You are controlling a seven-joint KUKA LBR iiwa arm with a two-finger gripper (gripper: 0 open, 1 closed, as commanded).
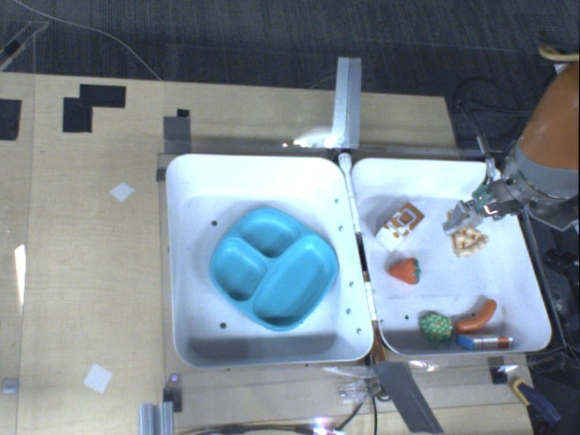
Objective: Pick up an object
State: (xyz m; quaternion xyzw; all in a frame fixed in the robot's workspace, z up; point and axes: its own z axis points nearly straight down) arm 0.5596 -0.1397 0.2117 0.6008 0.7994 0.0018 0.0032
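My tool (464,214) hangs over the far right part of the right bin (535,279), how wide I cannot tell, and the waffle (468,240) lies just under it, a touch nearer, closer than the strawberry (405,271) to its left.

One fixed camera — high above, slanting down on both white bins (181,243).

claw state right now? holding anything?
Claw: cannot be told whether open or closed. It sits low in the right bin, right above the small tan waffle-like toy; no object seen gripped.
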